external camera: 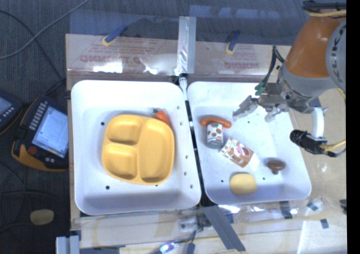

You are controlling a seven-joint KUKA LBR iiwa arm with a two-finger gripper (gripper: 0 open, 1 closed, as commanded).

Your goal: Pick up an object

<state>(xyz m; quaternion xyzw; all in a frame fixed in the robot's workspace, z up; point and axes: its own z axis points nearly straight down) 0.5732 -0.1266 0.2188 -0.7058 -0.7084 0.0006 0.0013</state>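
My gripper (260,110) hangs over the upper right part of the right bin (292,191), its two grey fingers spread open with nothing between them. Below and left of it lie an orange sausage-shaped toy (216,120) and a small printed can (214,134). A white and brown packet (238,153) rests near the bin's middle. A yellow rounded lump (243,183) sits near the front wall, and a small brown piece (275,164) lies to its right.
The left bin (84,191) holds a yellow divided tray (138,148) with a small orange item (162,116) at its top edge. A metal divider post (186,44) stands between the bins at the back. A handheld pendant (45,134) lies left of the bench.
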